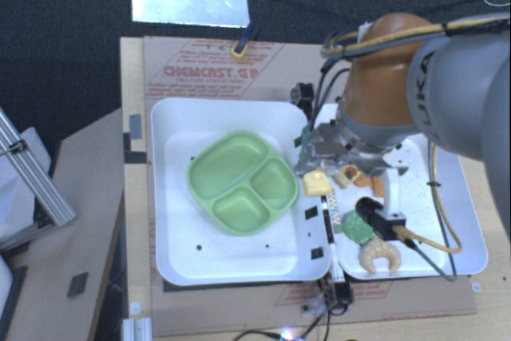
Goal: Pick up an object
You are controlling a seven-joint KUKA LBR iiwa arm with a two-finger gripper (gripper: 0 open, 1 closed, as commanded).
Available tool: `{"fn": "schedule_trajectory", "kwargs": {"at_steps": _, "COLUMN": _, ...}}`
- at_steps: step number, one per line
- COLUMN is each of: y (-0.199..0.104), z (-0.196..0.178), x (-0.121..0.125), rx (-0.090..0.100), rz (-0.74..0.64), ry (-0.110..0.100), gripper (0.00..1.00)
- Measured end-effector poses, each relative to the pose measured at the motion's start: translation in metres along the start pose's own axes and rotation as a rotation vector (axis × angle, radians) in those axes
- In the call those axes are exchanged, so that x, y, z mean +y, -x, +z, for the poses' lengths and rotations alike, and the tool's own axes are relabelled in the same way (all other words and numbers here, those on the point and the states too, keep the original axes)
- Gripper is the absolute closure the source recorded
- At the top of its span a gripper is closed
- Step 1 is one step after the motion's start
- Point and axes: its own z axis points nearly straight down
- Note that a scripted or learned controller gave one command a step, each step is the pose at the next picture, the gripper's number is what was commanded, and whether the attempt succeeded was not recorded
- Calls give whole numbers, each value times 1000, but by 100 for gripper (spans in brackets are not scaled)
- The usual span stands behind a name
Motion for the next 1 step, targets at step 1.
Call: {"fn": "schedule_trajectory", "kwargs": {"at_steps": 1, "y": -41, "z": 9, "x": -18, "rx": 0, "rz": 0, "ry": 0, "gripper": 100}}
